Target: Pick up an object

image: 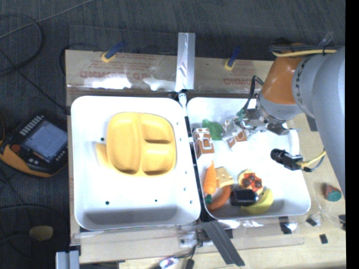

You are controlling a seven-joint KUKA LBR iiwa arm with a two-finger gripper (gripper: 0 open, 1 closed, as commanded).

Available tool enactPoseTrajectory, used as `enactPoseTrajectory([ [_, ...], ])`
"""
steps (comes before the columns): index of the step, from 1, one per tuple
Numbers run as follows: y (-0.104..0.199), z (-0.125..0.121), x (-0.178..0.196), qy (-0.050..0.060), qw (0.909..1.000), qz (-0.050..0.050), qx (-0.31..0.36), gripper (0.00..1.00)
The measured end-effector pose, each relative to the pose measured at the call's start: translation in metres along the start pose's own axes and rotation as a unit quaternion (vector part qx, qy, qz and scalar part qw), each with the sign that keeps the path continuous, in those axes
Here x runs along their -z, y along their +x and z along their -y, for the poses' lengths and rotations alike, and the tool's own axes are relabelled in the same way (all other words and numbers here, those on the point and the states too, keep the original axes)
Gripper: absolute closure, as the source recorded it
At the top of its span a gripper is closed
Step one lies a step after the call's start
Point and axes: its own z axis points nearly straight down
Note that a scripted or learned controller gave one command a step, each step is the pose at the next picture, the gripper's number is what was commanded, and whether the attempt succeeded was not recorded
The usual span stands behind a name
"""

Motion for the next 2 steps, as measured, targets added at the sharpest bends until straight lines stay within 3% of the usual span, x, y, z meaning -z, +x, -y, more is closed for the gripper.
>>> enactPoseTrajectory([
  [1,0.0,0.0,0.006,0.002,1.0,-0.001,0.0,1.0],
  [2,0.068,-0.004,0.082,0.0,0.9977,0.001,-0.068,1.0],
])
